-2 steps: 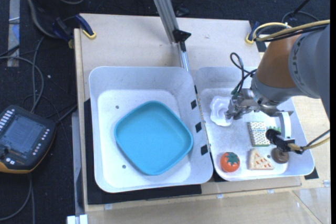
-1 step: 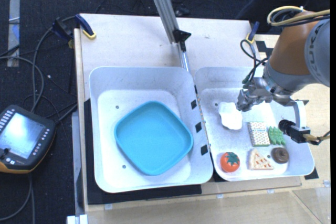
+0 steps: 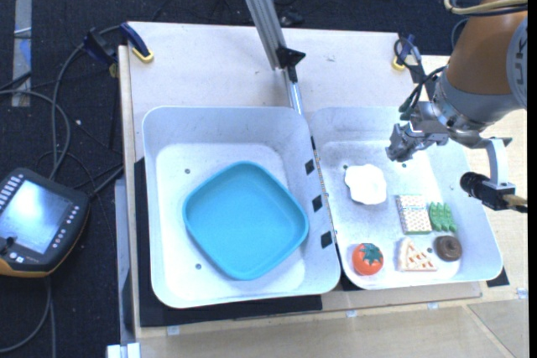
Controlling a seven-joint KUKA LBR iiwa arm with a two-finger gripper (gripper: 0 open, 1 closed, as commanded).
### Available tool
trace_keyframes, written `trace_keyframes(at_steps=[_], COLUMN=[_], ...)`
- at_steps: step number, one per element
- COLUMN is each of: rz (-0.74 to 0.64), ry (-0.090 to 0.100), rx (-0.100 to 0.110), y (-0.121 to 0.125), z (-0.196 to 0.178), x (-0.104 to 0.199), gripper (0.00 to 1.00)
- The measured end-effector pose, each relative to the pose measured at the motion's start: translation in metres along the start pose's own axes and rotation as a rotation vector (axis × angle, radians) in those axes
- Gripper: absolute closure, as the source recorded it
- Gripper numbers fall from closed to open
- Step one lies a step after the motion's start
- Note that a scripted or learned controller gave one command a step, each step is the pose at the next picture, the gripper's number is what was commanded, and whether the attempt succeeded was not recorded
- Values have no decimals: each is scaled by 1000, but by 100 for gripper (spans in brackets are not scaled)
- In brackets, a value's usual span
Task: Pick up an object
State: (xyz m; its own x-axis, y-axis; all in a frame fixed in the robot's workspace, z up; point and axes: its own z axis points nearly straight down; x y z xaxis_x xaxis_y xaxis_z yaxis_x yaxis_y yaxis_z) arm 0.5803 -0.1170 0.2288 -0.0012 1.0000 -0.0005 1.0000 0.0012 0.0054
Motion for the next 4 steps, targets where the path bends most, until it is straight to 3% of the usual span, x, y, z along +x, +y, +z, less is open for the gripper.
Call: trace_keyframes(at_steps=[1, 3, 4], rz=[1, -4, -4], ry=[1, 2, 1], rx=[5, 5, 6], y=[0, -12, -6], z=[-8, -3, 4], x=[0, 108, 160], gripper=[100, 100, 100])
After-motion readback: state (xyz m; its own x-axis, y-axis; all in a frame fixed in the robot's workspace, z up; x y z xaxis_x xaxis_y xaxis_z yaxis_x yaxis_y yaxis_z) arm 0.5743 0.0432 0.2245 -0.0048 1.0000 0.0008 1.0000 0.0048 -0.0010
